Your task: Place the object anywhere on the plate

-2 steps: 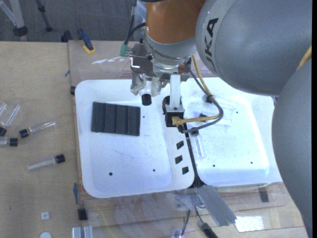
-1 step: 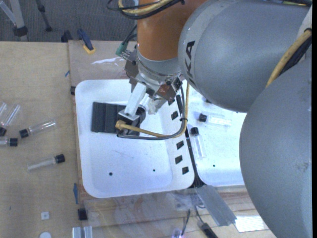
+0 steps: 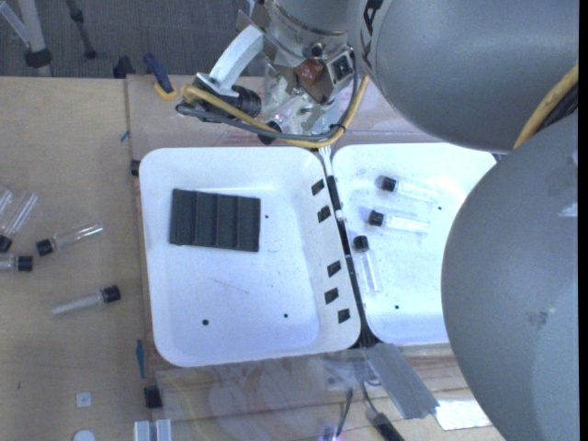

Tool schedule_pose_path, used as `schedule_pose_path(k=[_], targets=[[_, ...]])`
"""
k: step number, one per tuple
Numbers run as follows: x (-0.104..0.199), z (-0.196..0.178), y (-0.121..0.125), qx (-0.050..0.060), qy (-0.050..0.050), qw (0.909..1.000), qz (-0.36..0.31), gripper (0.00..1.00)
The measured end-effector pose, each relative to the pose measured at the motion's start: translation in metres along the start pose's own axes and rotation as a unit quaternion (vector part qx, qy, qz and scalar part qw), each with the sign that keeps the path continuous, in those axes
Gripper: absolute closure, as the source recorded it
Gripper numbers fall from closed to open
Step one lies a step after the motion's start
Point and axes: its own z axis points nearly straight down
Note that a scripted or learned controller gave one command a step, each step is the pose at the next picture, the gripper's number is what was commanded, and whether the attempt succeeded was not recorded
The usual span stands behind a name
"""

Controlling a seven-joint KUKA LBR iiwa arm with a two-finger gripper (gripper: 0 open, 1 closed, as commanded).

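1. Camera view, from above the bench: my grey robot arm with an orange wrist band (image 3: 514,246) fills the right side and hides the right part of the shallow white right bin (image 3: 432,324).
2. Beside it, nearly touching along a dark seam, sits the shallow white left bin (image 3: 152,246).
3. Inside the left bin, toward its upper left, lies the dark grey ribbed rectangular plate (image 3: 216,219), flat and with nothing on it.
4. My two-finger gripper (image 3: 296,113) hangs above the far edge of the bins, near their seam, amid yellow and black cables (image 3: 230,118). Glare and clutter hide it, so I cannot tell whether it is released, clenched or grasping anything.
5. Judged to be the object, three clear plastic vials with black caps lie in the right bin: one at the top (image 3: 401,188), one below it (image 3: 395,220), one by the seam (image 3: 365,263). None is on the plate.
6. More capped clear vials (image 3: 69,239) lie loose on the tan bench, left of the bins.
7. To do this step well, I judge I should come down squarely across one vial's body, clear of its neighbours and the bin wall, then carry it left and lower it onto the plate's middle, along the ribs so it won't roll.
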Motion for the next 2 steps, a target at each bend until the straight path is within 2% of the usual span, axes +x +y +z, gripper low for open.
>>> schedule_pose_path(k=[1,2], targets=[[-0.047,0.047,-0.033,0.000,-0.001,0.9828,0.184,1.00],[-0.094,0.162,-0.067,-0.001,-0.002,0.9779,0.209,1.00]])
